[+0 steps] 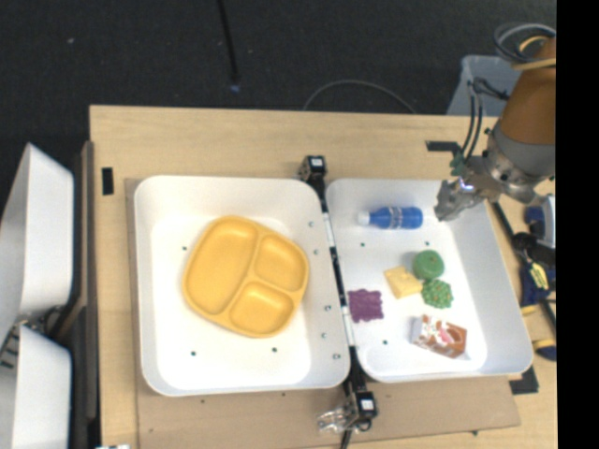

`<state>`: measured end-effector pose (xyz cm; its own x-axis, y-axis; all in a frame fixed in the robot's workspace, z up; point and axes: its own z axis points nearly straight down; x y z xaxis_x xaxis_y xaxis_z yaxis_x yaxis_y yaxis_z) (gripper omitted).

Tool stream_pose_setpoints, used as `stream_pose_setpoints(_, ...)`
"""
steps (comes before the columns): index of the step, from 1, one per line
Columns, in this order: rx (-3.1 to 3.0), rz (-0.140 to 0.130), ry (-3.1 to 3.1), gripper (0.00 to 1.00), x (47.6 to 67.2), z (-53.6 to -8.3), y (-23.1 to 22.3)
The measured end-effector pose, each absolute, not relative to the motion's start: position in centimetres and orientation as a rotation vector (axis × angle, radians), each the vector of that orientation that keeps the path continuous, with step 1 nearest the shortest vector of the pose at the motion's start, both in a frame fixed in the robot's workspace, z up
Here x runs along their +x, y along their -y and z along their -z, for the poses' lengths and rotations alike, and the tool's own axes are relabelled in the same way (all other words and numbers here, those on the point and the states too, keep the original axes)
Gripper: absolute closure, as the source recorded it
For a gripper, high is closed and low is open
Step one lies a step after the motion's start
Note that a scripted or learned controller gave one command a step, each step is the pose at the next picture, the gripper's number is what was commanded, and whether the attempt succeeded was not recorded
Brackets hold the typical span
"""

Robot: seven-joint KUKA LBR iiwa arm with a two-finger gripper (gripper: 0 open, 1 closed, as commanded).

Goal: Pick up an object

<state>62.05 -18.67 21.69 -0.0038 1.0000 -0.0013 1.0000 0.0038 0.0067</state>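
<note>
Blue bottle (394, 217): lay on its side in the right bin (487, 344), near the gripper (451, 199).
Handling: probably light, smooth, prone to roll; grasp across its middle.
Gripper: finger state unclear.

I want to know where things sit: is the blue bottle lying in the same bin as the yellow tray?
No, the blue bottle lies in the right bin, while the yellow tray sits in the left bin.

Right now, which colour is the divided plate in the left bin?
Yellow; the divided plate shows clearly in the camera view.
</note>
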Motion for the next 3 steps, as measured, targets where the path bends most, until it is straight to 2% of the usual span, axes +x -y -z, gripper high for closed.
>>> stream_pose_setpoints(1, 2.213, -0.004, -2.225, 1.0, 62.1, -24.3, 18.8)
stream_pose_setpoints(3, 2.214, 0.0, -2.228, 1.0, 61.8, -24.7, 7.8)
